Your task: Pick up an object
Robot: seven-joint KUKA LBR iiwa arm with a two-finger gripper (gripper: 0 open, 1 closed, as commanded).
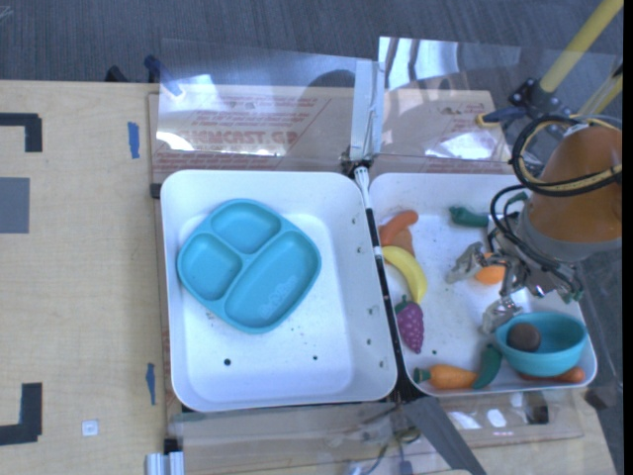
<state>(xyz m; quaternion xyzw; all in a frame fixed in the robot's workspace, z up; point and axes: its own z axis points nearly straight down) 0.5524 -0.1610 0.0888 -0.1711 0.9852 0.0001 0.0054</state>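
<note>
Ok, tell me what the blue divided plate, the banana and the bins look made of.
Blue divided plate: likely moulded plastic, one even colour, soft sheen, rounded compartment walls. Banana: probably a plastic toy, uniform yellow and smooth. Bins: white, thin-walled with rounded corners, seemingly plastic, though painted metal cannot be ruled out.

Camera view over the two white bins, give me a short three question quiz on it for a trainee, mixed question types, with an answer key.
1. True or false: the blue three-compartment plastic plate lies in the left white bin.
2. Which item lies directly between the orange toy carrot piece and the purple toy grape bunch along the right white bin's left wall? A) a red apple B) the yellow toy banana C) a white cup
3. Fill in: the small blue plastic bowl holds a dark ____ object.

Key: 1 true; 2 B; 3 round.
</note>
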